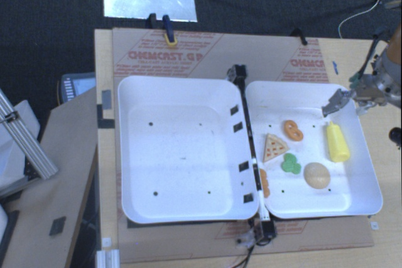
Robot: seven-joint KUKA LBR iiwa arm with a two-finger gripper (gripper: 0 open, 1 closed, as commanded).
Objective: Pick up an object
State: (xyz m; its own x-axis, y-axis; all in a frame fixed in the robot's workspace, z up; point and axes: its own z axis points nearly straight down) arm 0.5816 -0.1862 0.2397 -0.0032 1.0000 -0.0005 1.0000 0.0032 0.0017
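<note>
One beige egg (317, 175); one green piece (290, 164); one yellow bottle (338, 142).

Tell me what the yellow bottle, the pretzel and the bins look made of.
Yellow bottle: probably moulded plastic, uniform colour with a soft sheen. Pretzel: likely plastic or rubber toy food, flat even orange. Bins: apparently thin formed white plastic, smooth, with rounded corners and a rolled rim.

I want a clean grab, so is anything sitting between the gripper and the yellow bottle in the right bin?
Nothing visible does. The gripper hangs over the right bin's far right corner, and the yellow bottle lies just below it with bare bin floor between them.
</note>
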